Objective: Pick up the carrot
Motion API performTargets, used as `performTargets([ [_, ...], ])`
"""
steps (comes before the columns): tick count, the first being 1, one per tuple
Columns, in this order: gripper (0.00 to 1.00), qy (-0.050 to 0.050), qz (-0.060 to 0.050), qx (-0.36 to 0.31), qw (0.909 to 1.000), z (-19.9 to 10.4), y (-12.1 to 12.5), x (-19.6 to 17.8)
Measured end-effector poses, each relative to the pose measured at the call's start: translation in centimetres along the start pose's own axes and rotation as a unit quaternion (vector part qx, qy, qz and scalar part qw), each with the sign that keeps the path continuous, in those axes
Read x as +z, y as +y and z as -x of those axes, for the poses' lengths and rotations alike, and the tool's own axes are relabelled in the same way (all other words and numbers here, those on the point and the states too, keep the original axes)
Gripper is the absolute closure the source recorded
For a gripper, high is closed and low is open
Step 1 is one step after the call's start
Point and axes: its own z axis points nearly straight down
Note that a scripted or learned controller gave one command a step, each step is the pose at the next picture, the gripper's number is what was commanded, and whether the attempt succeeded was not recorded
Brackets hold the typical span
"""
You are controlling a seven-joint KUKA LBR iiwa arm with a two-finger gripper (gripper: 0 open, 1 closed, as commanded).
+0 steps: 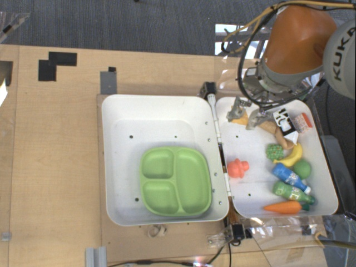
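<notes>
1. My tool (247, 115) hangs over the far edge of the right bin (328, 196), close to that bin's far-left corner; the carrot (282, 207) lies against the bin's near edge, toward its near-right corner, so the two are well apart; the pick has not been made, as I judge it.
2. I cannot tell whether my tool is spread or pressed together; the wrist hides much of it from this slant; something small and yellowish shows beneath it, but I cannot tell what it is or whether it is touched.
3. Left to do, by my reckoning: carry the tool across the bin to the near edge, come down over the carrot, close on it and lift; none of that is yet done.
4. The carrot is orange, tapered and lying flat along the near edge, its thin tip toward the bin's left and its thick end to the right; that thick end sits just beside a green bottle (290, 192), near enough that I cannot say whether they touch.
5. A blue bottle (289, 175), a banana (291, 154) and a green ball (302, 168) crowd the right side beyond it; the left bin (119, 127) bears a green divided plate (175, 181).
</notes>
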Motion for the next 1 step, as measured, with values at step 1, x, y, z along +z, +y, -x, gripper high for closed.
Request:
performTargets([
  [1,1.00,-0.001,0.004,-0.048,0.9988,9.18,3.20,0.35],
])
